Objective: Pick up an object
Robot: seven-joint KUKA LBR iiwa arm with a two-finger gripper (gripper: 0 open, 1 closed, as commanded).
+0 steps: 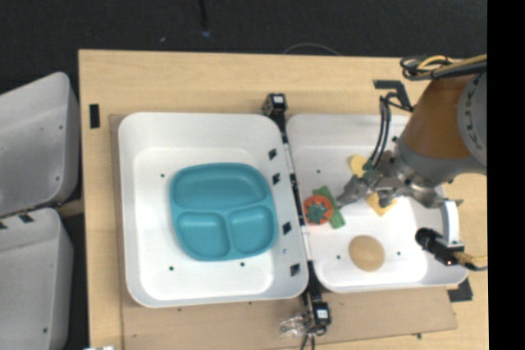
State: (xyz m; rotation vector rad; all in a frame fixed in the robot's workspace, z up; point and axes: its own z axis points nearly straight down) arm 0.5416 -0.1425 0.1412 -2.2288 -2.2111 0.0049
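In the right bin (328, 135) lie three things. A red and green toy (320, 208) rests near the bin's left wall. A tan round piece (367, 252) sits toward the front. A yellow thing (358, 165) pokes out from under the arm, with another yellow bit (380, 204) showing lower down. My gripper (359, 189) hangs low over the middle of the right bin, just right of the red and green toy and right over the yellow thing. The wrist covers most of the yellow thing.
The left bin (139, 176) holds a blue divided tray (221, 211) at its middle. A black-clipped divider (287, 176) separates the two bins. The wooden bench (189, 78) surrounds them.
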